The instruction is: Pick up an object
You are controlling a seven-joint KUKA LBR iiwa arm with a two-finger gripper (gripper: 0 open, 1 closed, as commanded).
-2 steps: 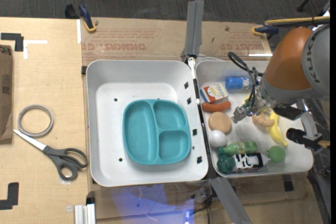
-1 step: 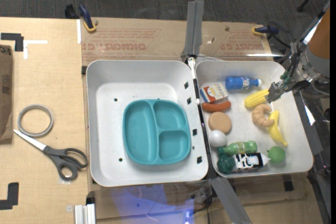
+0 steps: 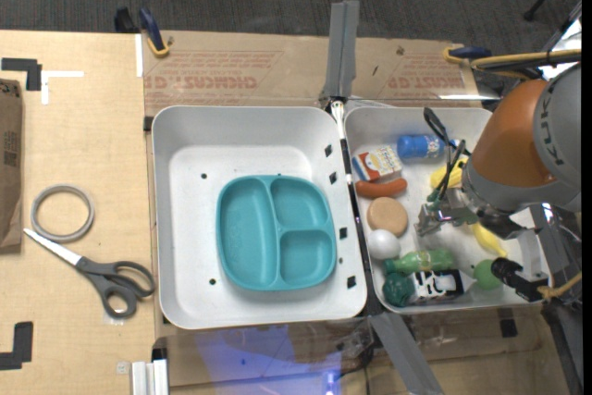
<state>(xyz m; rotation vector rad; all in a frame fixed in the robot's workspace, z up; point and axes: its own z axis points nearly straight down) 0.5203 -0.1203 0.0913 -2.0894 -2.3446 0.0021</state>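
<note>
Your gripper hung low inside the right bin, its grey wrist and orange band covering much of that bin's right half. You could not tell from this angle whether its fingers were apart or together. Just left of it lay a brown round object, a white ball and a sausage. A yellow item was partly hidden beneath the arm.

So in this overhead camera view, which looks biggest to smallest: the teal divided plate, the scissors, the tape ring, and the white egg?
1. Teal divided plate, clearly largest.
2. Scissors.
3. Tape ring.
4. White egg, smallest.

The scissors are longer than the ring but thin, so that ranking is close.
</note>
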